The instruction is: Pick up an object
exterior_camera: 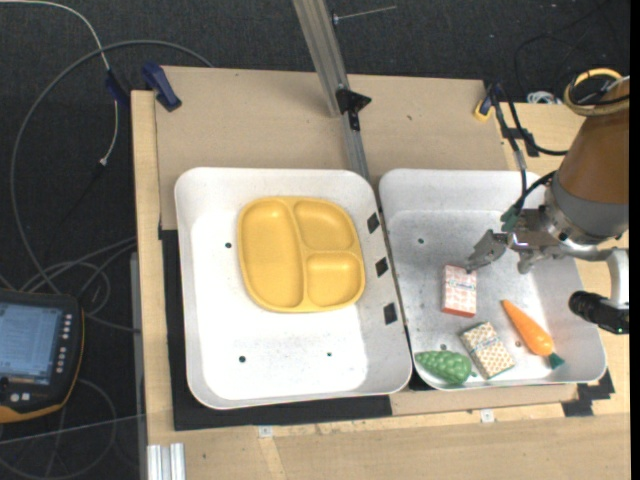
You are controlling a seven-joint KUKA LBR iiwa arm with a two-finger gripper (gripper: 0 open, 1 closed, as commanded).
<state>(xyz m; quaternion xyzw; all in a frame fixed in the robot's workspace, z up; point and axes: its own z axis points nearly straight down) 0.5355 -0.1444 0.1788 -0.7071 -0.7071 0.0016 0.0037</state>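
Toward three o'clock on the worktop (250, 118), the right bin (440, 198) carries four small things, while the left bin (210, 298) has a yellow divided tray (300, 252) at its centre. Above the right bin's upper middle hangs the tool (492, 250), and whether it is spread or closed I cannot tell from this slant; nothing shows in its grip. Just below it, toward six o'clock, lies a small pink-and-white carton (460, 292), the nearest candidate. It looks light and stiff-sided, with flat faces that should pinch well across its narrow width. Toward five o'clock lie a patterned box (488, 349), touching a green knobbly toy vegetable (444, 366), and a toy carrot (528, 329) whose smooth taper would likely slip unless taken at its thick middle.
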